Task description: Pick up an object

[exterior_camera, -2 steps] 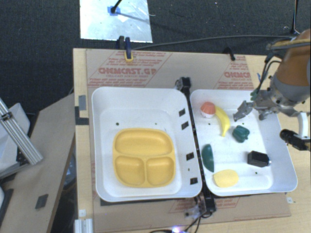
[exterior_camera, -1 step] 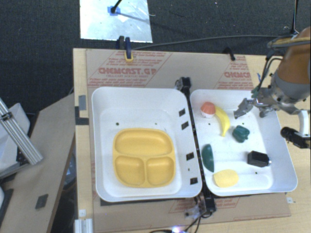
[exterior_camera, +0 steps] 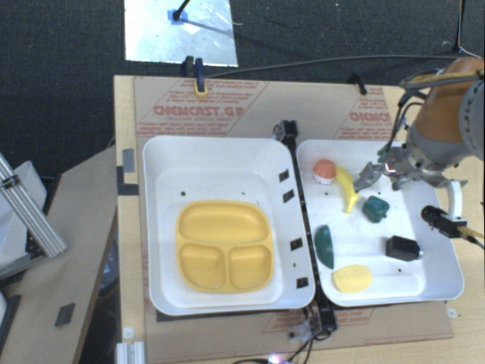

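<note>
Gripper (exterior_camera: 377,174) hovers low over the right bin (exterior_camera: 439,283), its fingers apart and holding nothing, just above the teal object (exterior_camera: 376,208) and right of the yellow banana (exterior_camera: 347,189). Nothing is lifted yet; closing on an object and raising it remain.

A robotics lab: clamped bench (exterior_camera: 227,101), white bins (exterior_camera: 220,154), cables (exterior_camera: 303,340).
</note>
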Controlling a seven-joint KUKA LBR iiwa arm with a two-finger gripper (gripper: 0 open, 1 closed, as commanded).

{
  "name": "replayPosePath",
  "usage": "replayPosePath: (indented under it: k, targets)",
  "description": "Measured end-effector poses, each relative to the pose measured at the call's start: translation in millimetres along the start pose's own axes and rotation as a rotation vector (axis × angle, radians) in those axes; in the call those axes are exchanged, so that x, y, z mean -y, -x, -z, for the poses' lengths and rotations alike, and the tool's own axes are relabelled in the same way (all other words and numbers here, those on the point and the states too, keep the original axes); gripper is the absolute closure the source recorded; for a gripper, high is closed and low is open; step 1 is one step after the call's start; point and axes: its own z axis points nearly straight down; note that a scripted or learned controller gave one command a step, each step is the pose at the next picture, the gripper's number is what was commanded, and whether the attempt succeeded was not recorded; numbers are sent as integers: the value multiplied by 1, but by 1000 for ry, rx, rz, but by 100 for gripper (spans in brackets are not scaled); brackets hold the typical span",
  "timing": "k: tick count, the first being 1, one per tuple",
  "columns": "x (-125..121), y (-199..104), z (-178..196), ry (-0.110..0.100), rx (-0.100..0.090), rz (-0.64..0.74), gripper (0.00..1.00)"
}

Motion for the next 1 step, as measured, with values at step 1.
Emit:
replayPosePath:
  k: [1]
  targets:
    - [0,-1,-52,-1,-1,-3,0]
